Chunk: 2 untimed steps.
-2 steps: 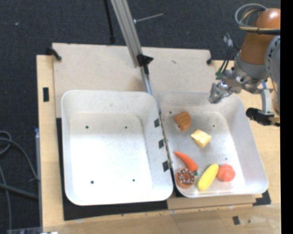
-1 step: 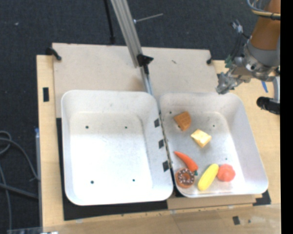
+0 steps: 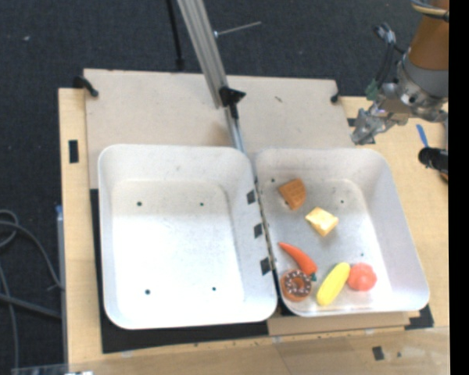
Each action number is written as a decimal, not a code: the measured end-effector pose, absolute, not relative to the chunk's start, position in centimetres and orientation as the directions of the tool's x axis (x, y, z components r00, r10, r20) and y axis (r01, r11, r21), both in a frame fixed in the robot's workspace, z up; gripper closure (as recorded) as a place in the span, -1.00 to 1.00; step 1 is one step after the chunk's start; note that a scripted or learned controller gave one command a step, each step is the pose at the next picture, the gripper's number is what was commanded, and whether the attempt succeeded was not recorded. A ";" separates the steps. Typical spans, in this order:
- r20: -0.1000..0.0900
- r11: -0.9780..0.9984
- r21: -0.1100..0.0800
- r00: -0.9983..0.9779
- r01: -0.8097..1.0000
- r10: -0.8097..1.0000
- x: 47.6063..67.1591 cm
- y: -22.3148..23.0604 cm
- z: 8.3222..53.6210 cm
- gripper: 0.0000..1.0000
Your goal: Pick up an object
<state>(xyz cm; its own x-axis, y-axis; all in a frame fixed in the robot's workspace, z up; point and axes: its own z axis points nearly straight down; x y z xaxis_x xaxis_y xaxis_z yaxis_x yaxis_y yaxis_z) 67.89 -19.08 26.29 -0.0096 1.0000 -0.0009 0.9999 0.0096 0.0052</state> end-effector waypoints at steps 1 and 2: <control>0.000 0.006 0.001 -0.006 1.000 1.000 65.2 -13.6 26.6 1.00; 0.001 0.006 -0.001 -0.006 1.000 1.000 62.4 -8.3 25.8 1.00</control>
